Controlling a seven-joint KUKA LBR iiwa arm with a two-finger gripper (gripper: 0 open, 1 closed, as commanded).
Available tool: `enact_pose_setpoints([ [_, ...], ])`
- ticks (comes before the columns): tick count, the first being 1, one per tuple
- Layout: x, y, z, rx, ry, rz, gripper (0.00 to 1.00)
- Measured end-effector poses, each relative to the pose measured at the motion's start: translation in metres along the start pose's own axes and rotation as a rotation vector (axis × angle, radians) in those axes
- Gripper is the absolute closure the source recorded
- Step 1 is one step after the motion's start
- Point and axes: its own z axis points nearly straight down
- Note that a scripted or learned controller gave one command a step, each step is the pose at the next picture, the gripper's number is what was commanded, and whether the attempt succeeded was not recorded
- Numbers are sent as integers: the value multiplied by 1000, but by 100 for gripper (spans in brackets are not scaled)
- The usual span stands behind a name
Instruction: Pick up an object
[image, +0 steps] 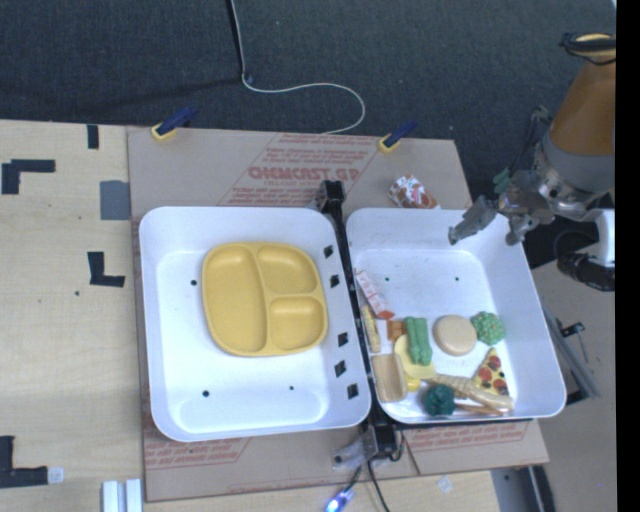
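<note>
Robot arm poised over bin of toy food, nothing yet in its grasp

The pincer (492, 222), spread and empty, hangs at the far rim of the right bin (545, 330), apparently staged for a descent. The toy food (445, 360) it could pick lies heaped in that bin's near corner, well apart from it; a yellow divided plate (265, 298) rests in the left bin (170, 300).

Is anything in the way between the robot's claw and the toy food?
Nothing visible. The gripper hangs over the right white bin's far rim, and bare bin floor lies between it and the pile of toy food in the near corner.
</note>
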Motion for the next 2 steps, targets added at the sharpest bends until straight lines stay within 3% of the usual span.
enact_pose_setpoints([
  [1, -6, -78, 157, 2, 3, 3, 0],
  [2, -7, -75, 143, -9, -3, 1, 100],
])
